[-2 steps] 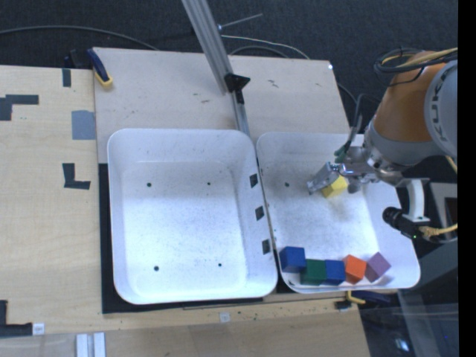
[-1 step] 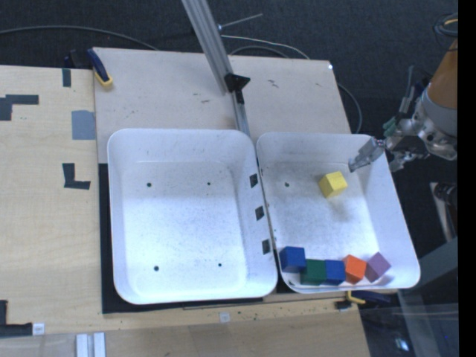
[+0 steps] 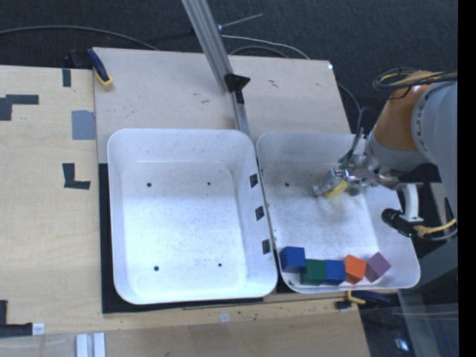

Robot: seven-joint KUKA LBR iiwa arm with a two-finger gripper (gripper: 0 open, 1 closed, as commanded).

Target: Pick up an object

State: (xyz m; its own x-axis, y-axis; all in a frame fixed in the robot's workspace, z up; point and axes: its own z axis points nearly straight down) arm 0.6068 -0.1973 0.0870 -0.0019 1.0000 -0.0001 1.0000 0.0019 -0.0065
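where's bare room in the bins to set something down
The left bin is bare across its floor. The right bin is free along its far wall. It is crowded along the near rim: blue cube, green block, orange cube, purple cube.

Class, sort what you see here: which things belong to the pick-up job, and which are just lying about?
Job: hand; yellow object at its tip; blue block; green block; orange block; purple block; right bin.

Lying about: left bin; clamp; metal post; cables.
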